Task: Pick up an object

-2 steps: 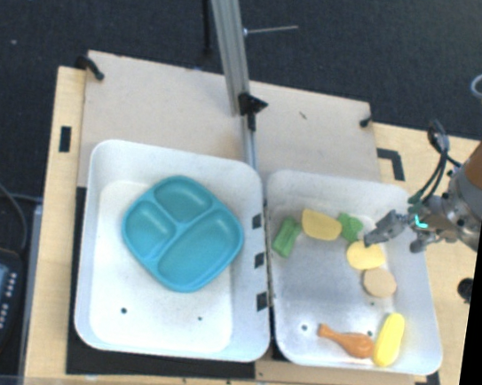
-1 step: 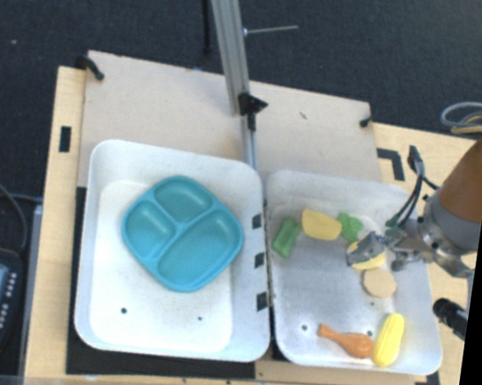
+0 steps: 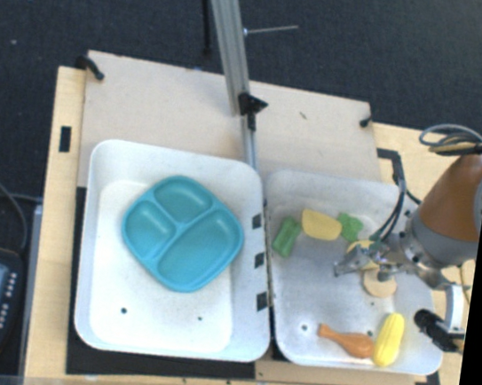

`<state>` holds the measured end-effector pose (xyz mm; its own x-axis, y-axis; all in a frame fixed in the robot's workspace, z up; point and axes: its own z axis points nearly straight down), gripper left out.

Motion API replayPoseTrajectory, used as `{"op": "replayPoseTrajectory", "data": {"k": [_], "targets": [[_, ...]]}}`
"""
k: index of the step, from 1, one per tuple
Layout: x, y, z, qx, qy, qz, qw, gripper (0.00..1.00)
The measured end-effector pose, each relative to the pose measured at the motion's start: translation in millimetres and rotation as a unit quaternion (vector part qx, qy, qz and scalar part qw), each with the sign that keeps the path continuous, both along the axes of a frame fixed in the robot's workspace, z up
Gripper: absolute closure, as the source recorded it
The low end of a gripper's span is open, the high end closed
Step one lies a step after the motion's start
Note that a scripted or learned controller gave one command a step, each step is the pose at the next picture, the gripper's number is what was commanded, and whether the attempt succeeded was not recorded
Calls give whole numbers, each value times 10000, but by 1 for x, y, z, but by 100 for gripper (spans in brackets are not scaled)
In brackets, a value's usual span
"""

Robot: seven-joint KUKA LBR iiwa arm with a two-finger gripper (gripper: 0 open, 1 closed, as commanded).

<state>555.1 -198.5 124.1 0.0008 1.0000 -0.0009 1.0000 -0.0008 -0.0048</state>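
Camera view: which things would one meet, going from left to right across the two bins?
Blue tray → green block → yellow piece → orange carrot → gripper → yellow corn.

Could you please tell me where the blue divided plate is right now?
The blue divided plate lies in the left bin, roughly at its centre, well apart from the toy food in the right bin.

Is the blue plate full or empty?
Empty. The blue plate lies flat in the left bin, and all three of its sections show bare blue. The toy foods sit in the right bin.
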Motion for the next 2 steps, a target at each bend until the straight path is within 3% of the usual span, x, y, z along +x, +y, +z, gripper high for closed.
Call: {"op": "replayPoseTrajectory", "data": {"k": [1,2], "targets": [[2,-3,-20,-27,-63,1,10000,0],[4,-4,-7,-27,-89,-14,10000,100]]}}
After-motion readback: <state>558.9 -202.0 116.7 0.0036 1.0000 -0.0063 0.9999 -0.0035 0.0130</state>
